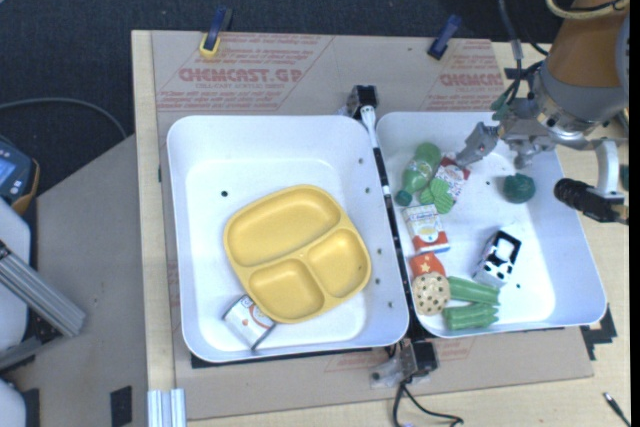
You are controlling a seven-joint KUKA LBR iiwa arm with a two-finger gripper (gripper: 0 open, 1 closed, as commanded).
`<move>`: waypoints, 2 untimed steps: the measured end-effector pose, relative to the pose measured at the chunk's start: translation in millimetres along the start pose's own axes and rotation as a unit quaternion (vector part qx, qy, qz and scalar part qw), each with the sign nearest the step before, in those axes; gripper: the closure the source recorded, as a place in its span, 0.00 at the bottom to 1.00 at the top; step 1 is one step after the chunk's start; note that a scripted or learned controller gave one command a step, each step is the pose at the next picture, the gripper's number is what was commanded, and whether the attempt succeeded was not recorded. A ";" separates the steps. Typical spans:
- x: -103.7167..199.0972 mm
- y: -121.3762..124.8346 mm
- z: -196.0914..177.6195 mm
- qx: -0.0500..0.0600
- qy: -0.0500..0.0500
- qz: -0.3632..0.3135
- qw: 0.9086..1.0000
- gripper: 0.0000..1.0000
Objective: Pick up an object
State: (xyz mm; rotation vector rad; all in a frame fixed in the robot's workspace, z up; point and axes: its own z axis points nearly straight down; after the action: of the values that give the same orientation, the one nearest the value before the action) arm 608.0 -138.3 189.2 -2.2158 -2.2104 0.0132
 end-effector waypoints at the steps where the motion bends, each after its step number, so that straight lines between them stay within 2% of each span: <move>1: 0.1 3.1 -7.8 -0.007 -0.001 -0.001 1.000 0.00; 2: -9.5 2.6 42.1 -0.004 -0.001 -0.001 1.000 0.00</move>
State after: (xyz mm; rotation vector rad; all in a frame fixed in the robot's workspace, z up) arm 610.0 -147.7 147.1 -2.2190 -2.2159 0.0061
